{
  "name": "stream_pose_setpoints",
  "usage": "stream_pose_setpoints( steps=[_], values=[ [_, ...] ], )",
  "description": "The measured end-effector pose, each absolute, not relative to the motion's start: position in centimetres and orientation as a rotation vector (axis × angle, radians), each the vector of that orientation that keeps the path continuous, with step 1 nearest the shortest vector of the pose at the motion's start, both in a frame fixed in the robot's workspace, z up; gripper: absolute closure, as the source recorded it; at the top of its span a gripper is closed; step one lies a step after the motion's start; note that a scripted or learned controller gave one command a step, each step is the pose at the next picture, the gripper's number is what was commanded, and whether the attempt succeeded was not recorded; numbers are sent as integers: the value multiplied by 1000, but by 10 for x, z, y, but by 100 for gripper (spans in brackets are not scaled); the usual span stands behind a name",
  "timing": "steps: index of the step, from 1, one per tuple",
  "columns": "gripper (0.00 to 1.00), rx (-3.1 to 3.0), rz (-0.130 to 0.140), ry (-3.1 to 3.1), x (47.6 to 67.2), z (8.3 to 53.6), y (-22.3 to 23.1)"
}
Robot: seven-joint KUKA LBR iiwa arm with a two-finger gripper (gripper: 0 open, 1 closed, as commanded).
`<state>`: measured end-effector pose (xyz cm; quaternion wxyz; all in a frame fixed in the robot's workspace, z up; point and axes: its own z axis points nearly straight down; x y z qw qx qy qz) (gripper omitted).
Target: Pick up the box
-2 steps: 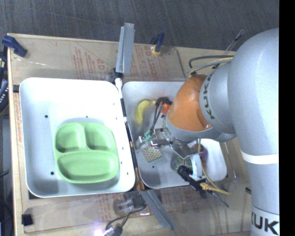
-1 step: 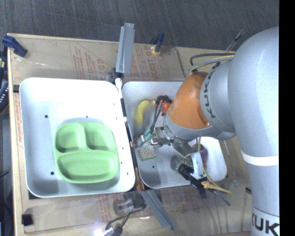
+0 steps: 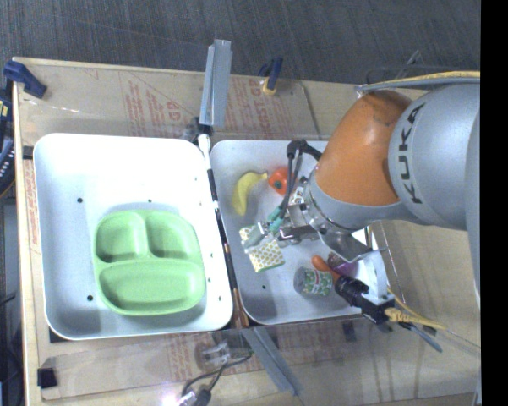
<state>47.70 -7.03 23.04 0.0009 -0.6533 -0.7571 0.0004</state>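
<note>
tray in left bin, banana in right bin

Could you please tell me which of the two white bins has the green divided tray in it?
The left bin holds the green divided tray; the right bin, where the arm reaches, holds small items like the banana.

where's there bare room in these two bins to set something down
Left bin: bare floor above and left of the green divided tray. Right bin: a bare strip along its near-left corner, below the patterned box. Its middle is crowded: banana, box, gripper.
</note>
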Motion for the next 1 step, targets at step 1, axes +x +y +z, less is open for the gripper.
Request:
stream_pose_setpoints(
  steps=[1],
  values=[
    [100,-2131,4,-2305,513,190,-64]
  ],
)
